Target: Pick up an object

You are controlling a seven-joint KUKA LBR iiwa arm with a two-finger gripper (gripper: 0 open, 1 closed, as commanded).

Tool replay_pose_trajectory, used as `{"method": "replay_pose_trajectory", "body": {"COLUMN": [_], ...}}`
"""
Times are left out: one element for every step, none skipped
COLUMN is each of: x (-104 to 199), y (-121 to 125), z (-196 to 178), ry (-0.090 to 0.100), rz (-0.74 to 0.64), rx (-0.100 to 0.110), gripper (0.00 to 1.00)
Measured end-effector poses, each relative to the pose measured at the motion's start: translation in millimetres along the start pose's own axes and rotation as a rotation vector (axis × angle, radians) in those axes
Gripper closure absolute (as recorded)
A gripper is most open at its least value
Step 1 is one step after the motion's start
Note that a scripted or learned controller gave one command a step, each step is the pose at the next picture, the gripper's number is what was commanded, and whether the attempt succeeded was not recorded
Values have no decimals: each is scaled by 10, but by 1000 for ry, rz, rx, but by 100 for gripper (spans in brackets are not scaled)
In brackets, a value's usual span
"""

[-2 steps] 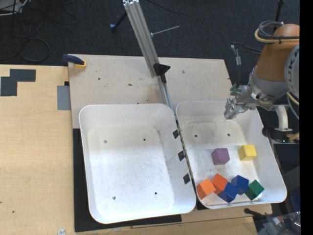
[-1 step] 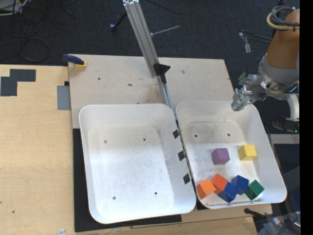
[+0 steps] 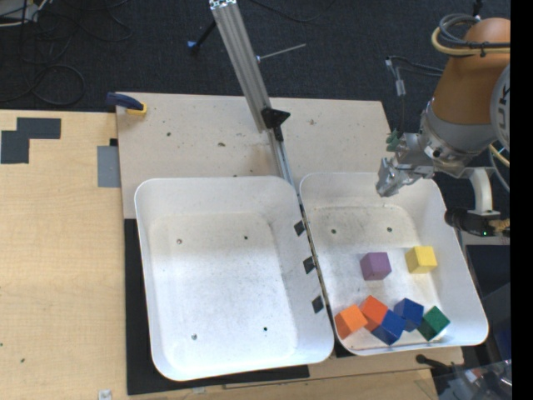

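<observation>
Up at the right bin's [image 3: 450, 248] far rim, the pincer [image 3: 390, 183], its opening unclear, hangs well apart from the purple cube [image 3: 376, 265].

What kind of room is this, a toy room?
Probably a robot lab, not a toy room: a robot arm reaches over two white bins, colored blocks lie in one, and cables trail across the floor.

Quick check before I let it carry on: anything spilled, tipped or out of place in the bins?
Nothing stands out. All the blocks sit inside the right bin: purple block and yellow block apart, the orange, blue and green ones bunched at the near edge. The hand hangs over the bin's far edge.
</observation>
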State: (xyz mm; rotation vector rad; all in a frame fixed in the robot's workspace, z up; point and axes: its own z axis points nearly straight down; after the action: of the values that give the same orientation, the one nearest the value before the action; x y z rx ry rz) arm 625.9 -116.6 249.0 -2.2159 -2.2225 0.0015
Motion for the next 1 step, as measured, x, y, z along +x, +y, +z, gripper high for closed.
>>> {"method": "replay_pose_trajectory", "body": {"x": [560], "y": [-214], "z": [114], "ry": [1], "rz": [0], "rx": [3], "gripper": [100]}}
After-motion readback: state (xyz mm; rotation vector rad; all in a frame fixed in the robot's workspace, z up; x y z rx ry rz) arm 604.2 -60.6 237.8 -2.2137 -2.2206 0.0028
